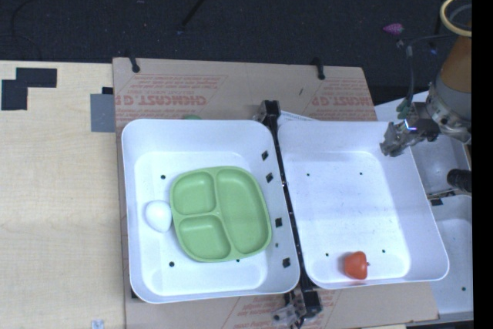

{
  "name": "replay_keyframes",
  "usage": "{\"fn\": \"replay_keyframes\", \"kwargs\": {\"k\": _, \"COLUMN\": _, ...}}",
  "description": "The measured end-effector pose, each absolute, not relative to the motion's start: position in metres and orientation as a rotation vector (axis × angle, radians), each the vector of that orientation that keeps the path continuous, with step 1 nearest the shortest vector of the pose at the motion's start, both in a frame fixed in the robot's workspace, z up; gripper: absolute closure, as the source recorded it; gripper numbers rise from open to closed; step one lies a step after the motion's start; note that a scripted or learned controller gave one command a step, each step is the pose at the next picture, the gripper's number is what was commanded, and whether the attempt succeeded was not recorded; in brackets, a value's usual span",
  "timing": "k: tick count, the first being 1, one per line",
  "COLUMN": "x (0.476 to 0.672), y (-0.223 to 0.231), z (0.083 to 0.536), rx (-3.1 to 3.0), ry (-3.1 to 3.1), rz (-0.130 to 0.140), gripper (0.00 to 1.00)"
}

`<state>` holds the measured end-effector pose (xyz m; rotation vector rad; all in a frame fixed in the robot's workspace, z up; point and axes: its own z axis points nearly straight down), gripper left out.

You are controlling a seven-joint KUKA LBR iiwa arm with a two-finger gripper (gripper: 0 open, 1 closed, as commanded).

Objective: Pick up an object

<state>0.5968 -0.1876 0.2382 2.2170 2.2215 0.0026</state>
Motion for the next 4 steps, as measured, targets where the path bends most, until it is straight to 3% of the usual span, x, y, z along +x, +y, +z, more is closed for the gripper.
{"fn": "replay_keyframes", "kwargs": {"k": 1, "x": 0.597, "y": -0.188, "z": 0.291, "rx": 2.218, "ry": 2.221, "rz": 0.002, "gripper": 1.0}}
{"fn": "replay_keyframes", "kwargs": {"k": 4, "x": 0.564, "y": -0.058, "z": 0.253, "rx": 2.221, "ry": 2.228, "rz": -0.004, "gripper": 1.0}}
